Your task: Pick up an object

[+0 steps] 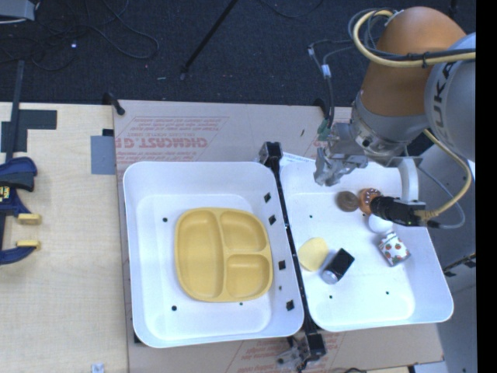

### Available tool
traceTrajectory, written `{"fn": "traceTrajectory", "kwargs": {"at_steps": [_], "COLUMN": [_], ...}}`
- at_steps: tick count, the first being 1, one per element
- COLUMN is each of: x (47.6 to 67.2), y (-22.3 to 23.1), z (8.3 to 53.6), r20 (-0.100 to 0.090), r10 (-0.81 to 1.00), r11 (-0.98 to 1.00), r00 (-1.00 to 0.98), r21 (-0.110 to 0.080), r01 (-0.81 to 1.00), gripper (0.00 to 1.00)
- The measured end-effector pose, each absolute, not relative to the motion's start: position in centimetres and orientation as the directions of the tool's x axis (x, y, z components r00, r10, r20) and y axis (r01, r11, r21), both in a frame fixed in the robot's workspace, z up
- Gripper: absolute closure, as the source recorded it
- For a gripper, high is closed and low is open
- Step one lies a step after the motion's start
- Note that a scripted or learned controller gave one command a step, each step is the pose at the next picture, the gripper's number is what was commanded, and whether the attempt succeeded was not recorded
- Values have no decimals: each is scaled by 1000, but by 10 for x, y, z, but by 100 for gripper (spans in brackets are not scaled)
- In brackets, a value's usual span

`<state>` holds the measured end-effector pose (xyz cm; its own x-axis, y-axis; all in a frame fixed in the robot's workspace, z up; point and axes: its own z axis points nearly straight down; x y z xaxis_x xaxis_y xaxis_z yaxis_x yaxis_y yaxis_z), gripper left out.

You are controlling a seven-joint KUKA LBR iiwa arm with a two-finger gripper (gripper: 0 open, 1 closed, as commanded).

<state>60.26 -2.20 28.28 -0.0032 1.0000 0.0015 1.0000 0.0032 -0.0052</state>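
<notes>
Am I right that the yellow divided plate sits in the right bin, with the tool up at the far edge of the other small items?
Not quite: the yellow divided plastic plate lies in the left white bin, as the camera view shows. The tool is indeed at the far edge of the right white bin, near the small items.

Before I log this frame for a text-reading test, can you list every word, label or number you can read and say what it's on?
"DEMOCRAT. G": my best reading of the faint red print, upside down, on the cardboard sheet behind the left bin.
"UKA": letters on the arm, cut off at the frame edge.
More red print on the cardboard near the bottom edge: too blurred to read.
</notes>
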Motion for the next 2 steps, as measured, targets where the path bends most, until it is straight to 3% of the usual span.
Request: {"fn": "traceTrajectory", "kwargs": {"at_steps": [2], "x": [557], "y": [63], "z": [261], "r20": [0], "r10": [1000], "r11": [3], "r00": [-3], "r21": [-7], "r01": [1000], "gripper": [100]}}
